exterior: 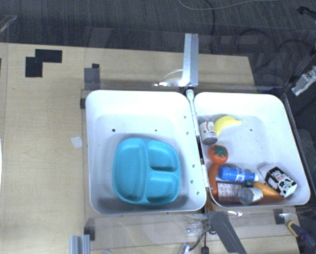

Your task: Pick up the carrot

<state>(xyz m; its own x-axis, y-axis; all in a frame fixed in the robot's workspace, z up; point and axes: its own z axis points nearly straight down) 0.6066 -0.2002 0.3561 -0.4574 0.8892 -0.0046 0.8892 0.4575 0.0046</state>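
The long orange plastic carrot (267, 189) lies lengthwise along the right white bin's (285, 121) near wall, under the blue bottle (234, 174); the pincer's state I cannot tell.

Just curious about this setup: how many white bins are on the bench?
2: the left bin holds a blue divided plate; the right bin, touching it, holds the carrot and other items.
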